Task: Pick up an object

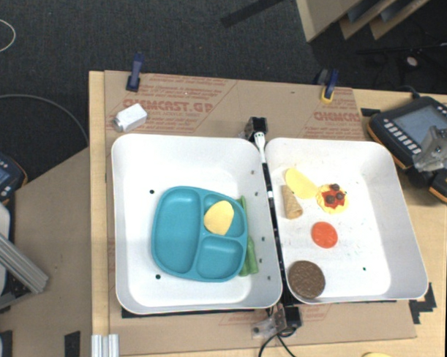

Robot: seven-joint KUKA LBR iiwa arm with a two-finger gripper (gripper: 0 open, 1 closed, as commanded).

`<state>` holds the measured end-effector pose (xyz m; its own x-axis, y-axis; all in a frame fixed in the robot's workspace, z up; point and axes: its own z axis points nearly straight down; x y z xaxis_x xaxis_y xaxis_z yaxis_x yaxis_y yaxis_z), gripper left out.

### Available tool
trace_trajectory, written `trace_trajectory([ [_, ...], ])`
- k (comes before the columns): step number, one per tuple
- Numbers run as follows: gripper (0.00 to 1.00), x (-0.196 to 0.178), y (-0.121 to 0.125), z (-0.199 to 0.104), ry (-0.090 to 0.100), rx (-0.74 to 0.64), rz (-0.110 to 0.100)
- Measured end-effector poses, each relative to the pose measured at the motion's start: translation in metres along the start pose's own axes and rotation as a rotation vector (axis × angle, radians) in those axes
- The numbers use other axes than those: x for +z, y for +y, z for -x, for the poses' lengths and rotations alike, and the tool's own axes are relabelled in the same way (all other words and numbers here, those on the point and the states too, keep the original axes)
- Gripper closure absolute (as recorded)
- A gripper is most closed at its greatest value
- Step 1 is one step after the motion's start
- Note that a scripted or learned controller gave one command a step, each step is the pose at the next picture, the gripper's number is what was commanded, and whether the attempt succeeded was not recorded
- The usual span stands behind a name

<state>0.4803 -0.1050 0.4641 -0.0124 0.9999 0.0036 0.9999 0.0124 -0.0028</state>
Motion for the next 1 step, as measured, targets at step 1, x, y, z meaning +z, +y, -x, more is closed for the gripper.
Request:
trace_trajectory([
  [1, 1.00, -0.0019, -0.0025, 0.0762, -0.008, 0.020, 0.006],
])
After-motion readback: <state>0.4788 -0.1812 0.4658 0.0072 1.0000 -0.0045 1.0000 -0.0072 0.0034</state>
